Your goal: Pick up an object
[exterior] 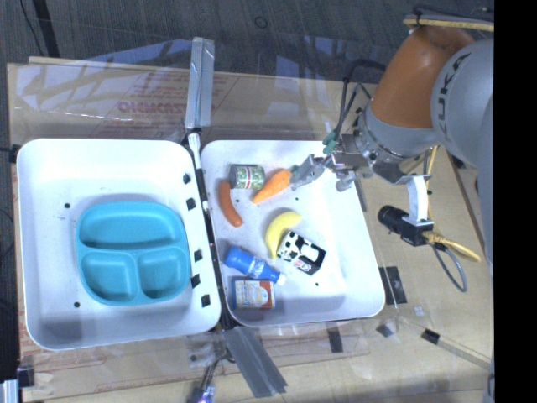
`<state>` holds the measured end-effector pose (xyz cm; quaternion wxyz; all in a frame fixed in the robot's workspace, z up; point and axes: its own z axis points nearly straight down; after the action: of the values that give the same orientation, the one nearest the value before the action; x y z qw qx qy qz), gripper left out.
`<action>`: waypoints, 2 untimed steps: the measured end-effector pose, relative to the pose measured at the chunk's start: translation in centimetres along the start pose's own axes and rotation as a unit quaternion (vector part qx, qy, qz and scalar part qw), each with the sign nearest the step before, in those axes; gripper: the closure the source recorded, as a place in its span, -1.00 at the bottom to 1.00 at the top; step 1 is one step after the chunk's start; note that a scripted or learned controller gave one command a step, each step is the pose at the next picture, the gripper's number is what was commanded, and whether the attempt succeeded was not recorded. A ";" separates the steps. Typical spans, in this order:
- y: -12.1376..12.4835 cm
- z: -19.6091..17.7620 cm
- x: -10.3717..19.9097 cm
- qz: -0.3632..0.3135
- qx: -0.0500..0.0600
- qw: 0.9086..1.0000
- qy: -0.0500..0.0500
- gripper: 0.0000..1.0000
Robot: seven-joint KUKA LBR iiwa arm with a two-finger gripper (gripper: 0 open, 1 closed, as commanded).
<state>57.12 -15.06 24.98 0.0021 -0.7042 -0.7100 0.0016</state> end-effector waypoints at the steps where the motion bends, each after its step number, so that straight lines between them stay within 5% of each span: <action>1: -0.6 12.0 -0.5 0.006 0.001 1.000 0.000 -1.00; 2: -4.8 15.8 -1.4 -0.035 -0.001 0.999 0.000 -1.00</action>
<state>52.21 -16.46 9.17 0.0013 -0.6790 -0.7341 0.0005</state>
